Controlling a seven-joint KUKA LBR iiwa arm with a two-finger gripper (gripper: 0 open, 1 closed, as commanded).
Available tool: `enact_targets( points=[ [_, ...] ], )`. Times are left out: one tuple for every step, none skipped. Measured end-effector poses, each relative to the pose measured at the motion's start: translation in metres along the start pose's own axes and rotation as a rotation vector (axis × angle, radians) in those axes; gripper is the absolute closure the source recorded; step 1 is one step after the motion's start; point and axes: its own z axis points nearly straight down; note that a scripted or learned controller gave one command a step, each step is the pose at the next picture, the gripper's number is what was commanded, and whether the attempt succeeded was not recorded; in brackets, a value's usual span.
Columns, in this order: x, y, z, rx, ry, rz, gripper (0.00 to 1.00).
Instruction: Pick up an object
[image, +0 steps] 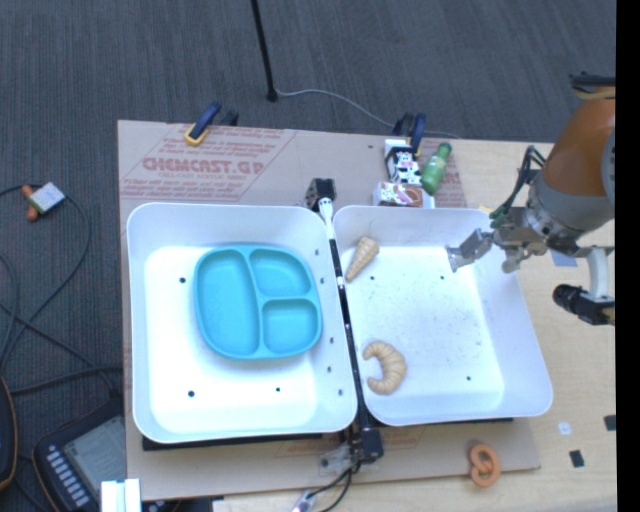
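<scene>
White right bin (520, 360): one croissant (385, 366) at lower left, one cone-shaped pastry (360, 257) at upper left, both untouched. White left bin (165, 400): blue divided plate (258, 301). I log the pick as not yet begun. Gripper (487, 250) sits at the bin's upper right edge, fingers parted, nothing between them; arm enters from frame right, wrist tilted.

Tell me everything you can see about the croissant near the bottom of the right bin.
The croissant is a tan, ridged toy pastry, plastic by its look, curled in a crescent that opens toward the left. It lies flat on the floor of the right bin, near the front left corner, close to the divider. Nothing touches it besides the floor.
</scene>
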Motion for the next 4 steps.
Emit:
enact_targets(
  points=[
    [0.086, -0.015, 0.098, -0.005, 0.001, -0.002, 0.0],
    [0.102, -0.052, 0.097, -0.011, -0.004, 0.002, 0.0],
    [0.107, -0.11, 0.098, -0.012, -0.003, 0.002, 0.0],
    [0.106, -0.109, 0.087, -0.016, -0.005, 0.004, 1.0]
  ],
)
